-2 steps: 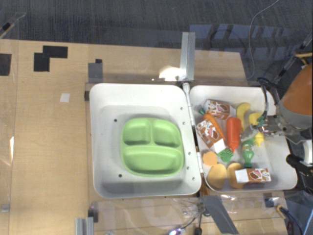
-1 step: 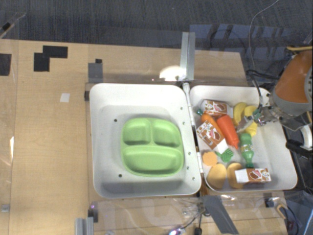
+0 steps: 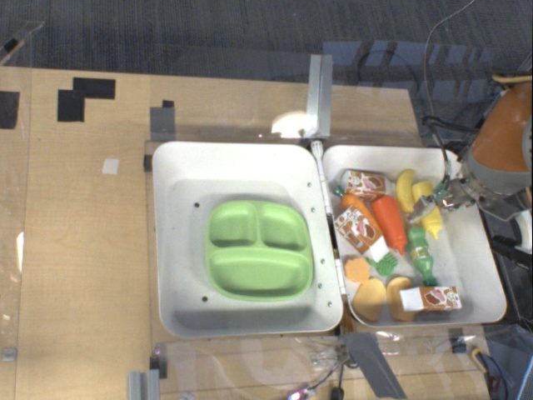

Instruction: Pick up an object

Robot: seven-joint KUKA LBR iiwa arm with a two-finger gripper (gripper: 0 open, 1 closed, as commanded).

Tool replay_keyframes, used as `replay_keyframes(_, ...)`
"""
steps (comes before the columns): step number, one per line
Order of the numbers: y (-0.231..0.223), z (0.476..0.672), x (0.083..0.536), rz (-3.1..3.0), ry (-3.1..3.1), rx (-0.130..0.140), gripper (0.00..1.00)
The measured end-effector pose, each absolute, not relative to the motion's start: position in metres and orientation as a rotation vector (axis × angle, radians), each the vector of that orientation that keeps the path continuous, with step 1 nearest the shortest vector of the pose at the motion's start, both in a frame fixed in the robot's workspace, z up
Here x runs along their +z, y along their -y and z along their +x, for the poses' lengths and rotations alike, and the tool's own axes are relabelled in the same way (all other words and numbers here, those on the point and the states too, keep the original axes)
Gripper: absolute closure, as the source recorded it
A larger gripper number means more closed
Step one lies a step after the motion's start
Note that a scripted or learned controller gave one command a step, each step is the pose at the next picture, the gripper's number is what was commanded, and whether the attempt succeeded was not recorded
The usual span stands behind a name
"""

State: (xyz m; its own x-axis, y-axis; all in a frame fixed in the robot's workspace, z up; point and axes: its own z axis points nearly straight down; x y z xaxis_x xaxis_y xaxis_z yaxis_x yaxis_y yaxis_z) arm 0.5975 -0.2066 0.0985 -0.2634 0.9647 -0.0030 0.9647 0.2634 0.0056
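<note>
Toys are all heaped in the right shallow white bin from where I'm watching: a bright orange plastic carrot lying roughly lengthwise in the middle, a yellow plastic banana just above it, a small yellow piece to the carrot's right, two little brown-and-white printed cartons on the carrot's left, one more carton down near the front wall, a green bottle-shaped toy, and a couple of tan and orange round pieces at the front left. The gripper sits low at the bin's upper right, just beside the banana and the yellow piece; honestly can't tell from this angle how wide the pincer is or whether it's got anything. The grey arm with its orange band comes in over the right wall. The left white bin holds a lime green sectioned plastic tray flat in the middle, with bare floor all around it. Both bins sit touching side by side on a light wooden bench, dark carpet behind. The back right of the toy bin is crowded, while its right side below the gripper is open floor.
</note>
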Motion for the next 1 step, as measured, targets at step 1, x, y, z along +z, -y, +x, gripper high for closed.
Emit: replay_keyframes(1, 0.1112, 0.5926, 0.1981, 1.982, -2.432, 0.005, 1.00)
